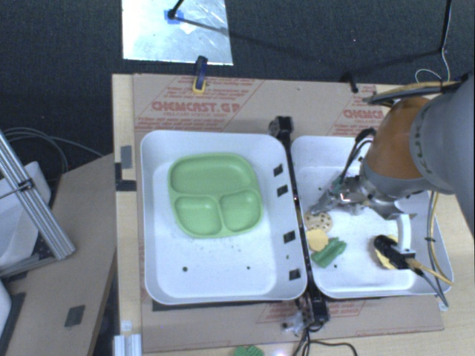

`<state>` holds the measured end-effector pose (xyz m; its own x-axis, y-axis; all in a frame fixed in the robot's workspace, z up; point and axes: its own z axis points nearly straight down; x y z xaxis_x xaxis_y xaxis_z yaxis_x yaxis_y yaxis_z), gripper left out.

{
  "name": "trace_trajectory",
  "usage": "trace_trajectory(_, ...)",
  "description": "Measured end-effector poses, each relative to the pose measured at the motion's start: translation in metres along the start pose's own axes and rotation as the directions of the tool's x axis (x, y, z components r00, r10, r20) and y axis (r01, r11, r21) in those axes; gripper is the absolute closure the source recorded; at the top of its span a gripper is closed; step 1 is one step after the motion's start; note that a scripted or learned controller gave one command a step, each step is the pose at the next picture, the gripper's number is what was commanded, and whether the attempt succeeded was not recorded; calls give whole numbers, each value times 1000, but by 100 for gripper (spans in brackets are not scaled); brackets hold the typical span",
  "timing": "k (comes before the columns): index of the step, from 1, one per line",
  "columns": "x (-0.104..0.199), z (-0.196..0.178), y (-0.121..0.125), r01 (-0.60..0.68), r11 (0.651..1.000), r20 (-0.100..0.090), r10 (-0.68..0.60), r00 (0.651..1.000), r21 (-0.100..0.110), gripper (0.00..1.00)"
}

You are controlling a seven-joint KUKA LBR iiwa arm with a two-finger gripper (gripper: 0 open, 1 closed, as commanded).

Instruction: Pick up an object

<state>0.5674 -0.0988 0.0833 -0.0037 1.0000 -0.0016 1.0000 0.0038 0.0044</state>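
My gripper (327,202) reaches down into the right bin (349,286), near its left wall. Just below its tip lies a small tan disc with dark dots (319,218); whether the gripper touches it I cannot tell. A yellow round piece (318,240) sits a little nearer the front, and a green oblong piece (329,251) lies right beside it. The grey arm with its orange band (397,143) covers the bin's back right part.
The left bin (159,273) holds a pale green divided plate (216,193). A black divider with clips (291,213) runs between the two bins. Cardboard (215,102) lies under both bins, and a shiny sheet (178,21) sits beyond the bench.
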Motion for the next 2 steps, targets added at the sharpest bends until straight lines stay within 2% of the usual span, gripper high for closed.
trace_trajectory(1,18,-2,54,3,1000,-2,-3,1000,-3,0)
trace_trajectory(2,-35,-16,98,-4,1000,1,4,1000,-3,0)
